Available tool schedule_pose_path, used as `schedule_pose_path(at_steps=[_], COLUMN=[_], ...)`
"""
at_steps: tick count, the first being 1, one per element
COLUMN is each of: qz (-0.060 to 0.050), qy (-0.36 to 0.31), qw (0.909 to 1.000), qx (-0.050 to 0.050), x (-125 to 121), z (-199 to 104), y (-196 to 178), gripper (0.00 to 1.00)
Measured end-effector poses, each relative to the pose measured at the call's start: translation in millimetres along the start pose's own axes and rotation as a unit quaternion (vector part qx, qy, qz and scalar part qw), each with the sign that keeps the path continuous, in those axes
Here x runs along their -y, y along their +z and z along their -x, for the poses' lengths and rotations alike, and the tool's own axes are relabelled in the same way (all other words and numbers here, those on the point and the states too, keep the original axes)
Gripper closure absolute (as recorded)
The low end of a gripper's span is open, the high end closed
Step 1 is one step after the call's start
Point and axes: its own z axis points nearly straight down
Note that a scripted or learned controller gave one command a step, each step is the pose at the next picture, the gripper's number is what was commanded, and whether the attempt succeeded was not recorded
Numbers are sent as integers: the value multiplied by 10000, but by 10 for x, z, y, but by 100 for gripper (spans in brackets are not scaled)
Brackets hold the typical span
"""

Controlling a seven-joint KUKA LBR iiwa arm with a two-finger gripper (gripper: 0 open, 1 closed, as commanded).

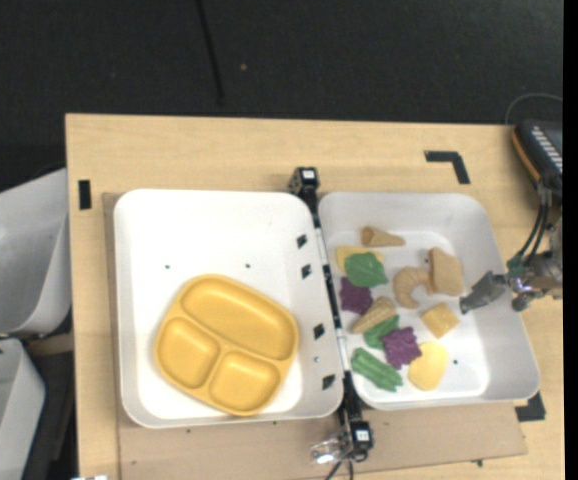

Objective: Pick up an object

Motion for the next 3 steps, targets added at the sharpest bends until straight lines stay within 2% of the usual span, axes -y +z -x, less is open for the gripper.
schedule_pose_path(at_steps=[1,2,3], qz=[-54,-40,-9], qy=[-23,-37,-43], qw=[10000,10000,10000], qx=[-13,-36,-32], x=[5,-89,-20], z=[1,-869,-1645], y=[-15,-245,-1105], gripper=[100,100,100])
